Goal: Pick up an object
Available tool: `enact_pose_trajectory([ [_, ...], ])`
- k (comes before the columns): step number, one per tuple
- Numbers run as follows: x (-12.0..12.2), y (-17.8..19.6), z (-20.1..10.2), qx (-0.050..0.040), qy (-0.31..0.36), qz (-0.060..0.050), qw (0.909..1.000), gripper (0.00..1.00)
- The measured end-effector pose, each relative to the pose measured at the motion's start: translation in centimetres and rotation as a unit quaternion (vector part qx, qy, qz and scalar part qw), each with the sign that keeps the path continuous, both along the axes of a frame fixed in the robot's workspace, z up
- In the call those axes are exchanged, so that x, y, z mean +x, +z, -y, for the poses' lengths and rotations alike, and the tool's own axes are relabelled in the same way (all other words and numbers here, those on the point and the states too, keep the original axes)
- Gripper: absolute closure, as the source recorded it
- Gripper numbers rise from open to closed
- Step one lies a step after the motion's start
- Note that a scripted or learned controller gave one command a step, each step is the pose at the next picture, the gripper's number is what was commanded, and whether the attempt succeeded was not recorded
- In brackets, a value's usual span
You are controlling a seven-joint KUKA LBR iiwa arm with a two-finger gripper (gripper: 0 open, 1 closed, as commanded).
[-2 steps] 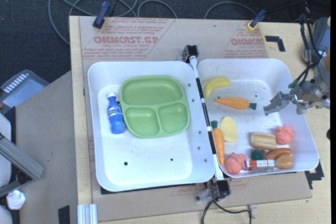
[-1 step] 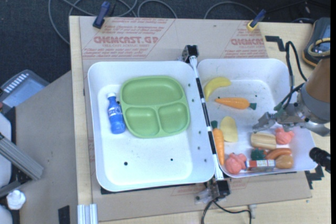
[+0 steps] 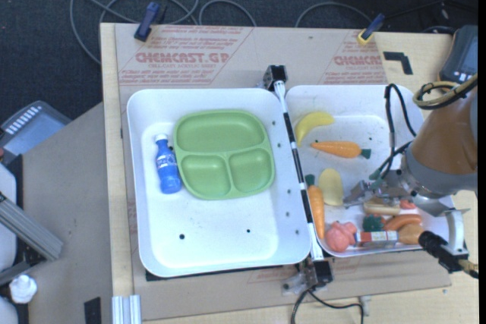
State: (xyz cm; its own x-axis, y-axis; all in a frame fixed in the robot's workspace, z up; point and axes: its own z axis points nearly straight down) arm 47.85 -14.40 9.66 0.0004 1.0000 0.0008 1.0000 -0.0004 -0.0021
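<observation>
Objects to choose from lie on the bench (image 3: pixel 190 57) in two bins: the left bin (image 3: pixel 152 239) bears a green divided tray (image 3: pixel 224 153) and a blue bottle (image 3: pixel 166 165), while the right bin (image 3: pixel 342 99) has a banana (image 3: pixel 314 122), two carrots (image 3: pixel 339 149), and a cluster of small toys at its near end. The arm (image 3: pixel 448 148) reaches over that cluster, its pincer (image 3: pixel 373 193) low among the toys. Whether it is spread or pinching anything I cannot tell, so no pick is shown as done and lifting remains.

Brown board (image 3: pixel 228 57) under bins: red print "CHEMCAST GP", repeated at right.
</observation>
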Motion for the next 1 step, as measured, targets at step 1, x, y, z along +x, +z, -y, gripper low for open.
enact_pose_trajectory([
  [1,0.11,13.00,-0.31,-0.0008,0.001,0.002,1.0000,0.00],
])
